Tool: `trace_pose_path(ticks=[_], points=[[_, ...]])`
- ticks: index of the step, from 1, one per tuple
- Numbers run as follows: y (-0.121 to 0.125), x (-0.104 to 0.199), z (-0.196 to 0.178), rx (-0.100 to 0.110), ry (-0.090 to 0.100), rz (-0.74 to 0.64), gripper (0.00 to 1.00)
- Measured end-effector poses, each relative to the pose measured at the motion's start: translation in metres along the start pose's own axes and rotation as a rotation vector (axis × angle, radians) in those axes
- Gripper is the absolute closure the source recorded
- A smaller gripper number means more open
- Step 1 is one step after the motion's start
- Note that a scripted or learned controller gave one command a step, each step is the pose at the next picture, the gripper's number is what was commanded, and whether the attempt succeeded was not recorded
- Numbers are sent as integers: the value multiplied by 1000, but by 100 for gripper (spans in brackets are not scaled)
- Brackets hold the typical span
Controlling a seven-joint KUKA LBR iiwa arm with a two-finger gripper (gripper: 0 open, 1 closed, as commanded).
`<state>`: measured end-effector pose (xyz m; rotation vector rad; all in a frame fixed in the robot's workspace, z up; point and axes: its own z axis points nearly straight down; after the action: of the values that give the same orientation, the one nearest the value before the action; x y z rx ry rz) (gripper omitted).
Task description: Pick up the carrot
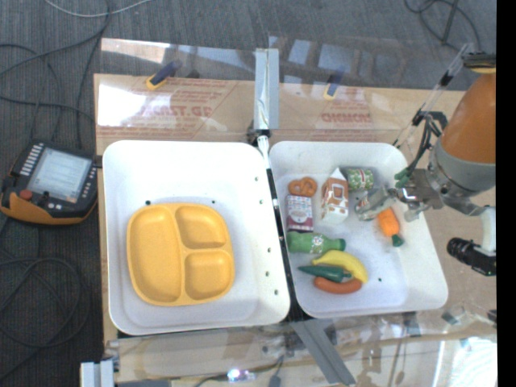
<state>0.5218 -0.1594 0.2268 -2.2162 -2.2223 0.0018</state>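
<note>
The carrot [389, 222], small and orange with a green tip pointing to the front right, lies in the right bin [419, 285] near its right wall. My gripper [393, 199] reaches in from the right and hangs just above the carrot's far end, close to it or touching it. Nothing shows whether it has hold of the carrot. The grey wrist and orange band of the arm [470, 139] stand over the bin's right rim.
The right bin also holds a pretzel [303, 186], a small carton [334, 198], a green can [357, 177], a packet [299, 212], a green bottle [314, 243], a banana [345, 263] and a red chili [339, 286]. A yellow divided plate [181, 252] lies in the left bin [161, 160].
</note>
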Motion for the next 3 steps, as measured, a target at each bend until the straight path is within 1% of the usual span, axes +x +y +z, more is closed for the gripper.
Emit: trace_pose_path(ticks=[1, 2, 3], points=[[16, -64, 60, 0, -2, -246, 0], [40, -57, 131, -7, 4, -249, 0], [39, -57, 123, -5, 3, -249, 100]])
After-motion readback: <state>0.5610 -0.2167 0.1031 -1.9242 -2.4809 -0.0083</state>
